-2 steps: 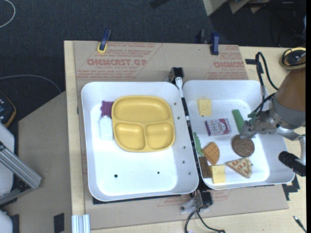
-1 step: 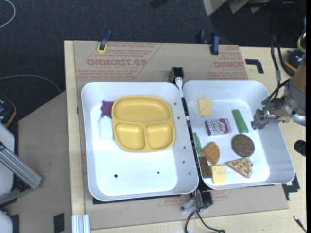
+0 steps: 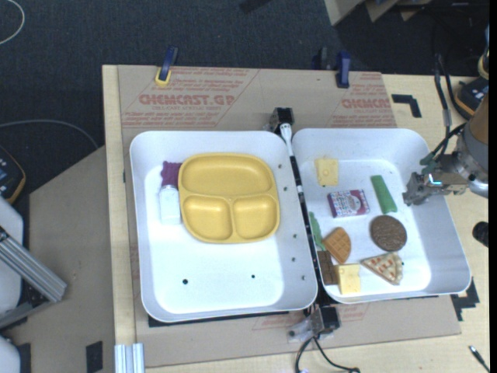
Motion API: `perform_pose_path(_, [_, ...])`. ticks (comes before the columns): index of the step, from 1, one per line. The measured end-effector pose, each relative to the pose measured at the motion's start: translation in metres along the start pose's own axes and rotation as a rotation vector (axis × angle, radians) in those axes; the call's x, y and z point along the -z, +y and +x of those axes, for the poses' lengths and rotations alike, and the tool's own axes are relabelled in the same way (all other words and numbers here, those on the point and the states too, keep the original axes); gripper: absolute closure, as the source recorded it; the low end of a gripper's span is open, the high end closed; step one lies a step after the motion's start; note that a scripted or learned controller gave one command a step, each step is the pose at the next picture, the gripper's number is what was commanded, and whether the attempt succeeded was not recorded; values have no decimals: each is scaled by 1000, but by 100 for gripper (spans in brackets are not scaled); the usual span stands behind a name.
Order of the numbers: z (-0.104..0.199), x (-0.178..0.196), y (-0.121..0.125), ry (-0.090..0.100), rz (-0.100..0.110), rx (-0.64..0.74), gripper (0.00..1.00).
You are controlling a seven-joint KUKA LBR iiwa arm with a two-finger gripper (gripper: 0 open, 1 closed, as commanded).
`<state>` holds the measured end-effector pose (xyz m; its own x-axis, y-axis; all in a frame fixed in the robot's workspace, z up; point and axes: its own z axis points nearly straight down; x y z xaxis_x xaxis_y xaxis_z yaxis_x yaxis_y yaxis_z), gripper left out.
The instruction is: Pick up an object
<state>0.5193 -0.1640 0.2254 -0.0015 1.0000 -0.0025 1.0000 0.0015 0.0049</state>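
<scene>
The right bin (image 3: 435, 239) holds several toy foods: a pale yellow cheese block (image 3: 328, 172), a pink packet (image 3: 347, 203), a green stick (image 3: 383, 193), a brown round cookie (image 3: 387, 232), an orange cracker (image 3: 338, 244), a pizza slice (image 3: 384, 268) and a yellow square (image 3: 349, 279). My gripper (image 3: 418, 189) hangs at the bin's right side, just right of the green stick and above the cookie. Nothing shows between its fingers.
The left bin (image 3: 217, 286) carries a yellow three-compartment plate (image 3: 229, 195), with a purple item (image 3: 170, 172) and a white item (image 3: 168, 205) at its left. A black clamp (image 3: 282, 120) sits between the bins at the back. The arm enters from the right edge.
</scene>
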Motion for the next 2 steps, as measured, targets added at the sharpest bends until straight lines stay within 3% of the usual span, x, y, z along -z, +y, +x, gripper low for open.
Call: perform_pose_path(2, [118, -2, 13, 4, 3, 5, 100])
